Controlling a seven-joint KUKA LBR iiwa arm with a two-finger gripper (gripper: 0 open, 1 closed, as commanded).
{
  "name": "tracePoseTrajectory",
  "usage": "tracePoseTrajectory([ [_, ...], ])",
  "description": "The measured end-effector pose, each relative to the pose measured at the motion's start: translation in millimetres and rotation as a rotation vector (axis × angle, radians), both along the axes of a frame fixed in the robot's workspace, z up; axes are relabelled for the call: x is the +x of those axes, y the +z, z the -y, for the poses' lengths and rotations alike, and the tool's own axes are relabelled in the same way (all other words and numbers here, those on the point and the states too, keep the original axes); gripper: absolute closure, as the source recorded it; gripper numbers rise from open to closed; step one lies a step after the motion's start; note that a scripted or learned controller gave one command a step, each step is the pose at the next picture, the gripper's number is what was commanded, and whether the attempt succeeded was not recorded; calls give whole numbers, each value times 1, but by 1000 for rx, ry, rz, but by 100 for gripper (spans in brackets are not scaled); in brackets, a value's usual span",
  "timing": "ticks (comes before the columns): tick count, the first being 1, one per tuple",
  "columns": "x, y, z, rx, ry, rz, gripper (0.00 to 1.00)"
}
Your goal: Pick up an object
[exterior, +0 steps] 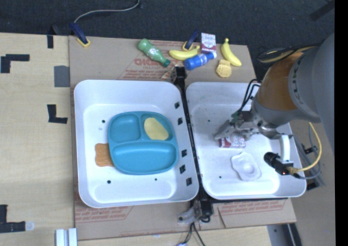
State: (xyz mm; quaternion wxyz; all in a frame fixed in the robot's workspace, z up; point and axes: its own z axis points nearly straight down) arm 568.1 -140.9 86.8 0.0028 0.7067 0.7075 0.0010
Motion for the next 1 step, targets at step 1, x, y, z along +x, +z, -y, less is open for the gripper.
tracePoseTrajectory([
  [1, 0, 9, 0, 0, 0, -1, 100],
])
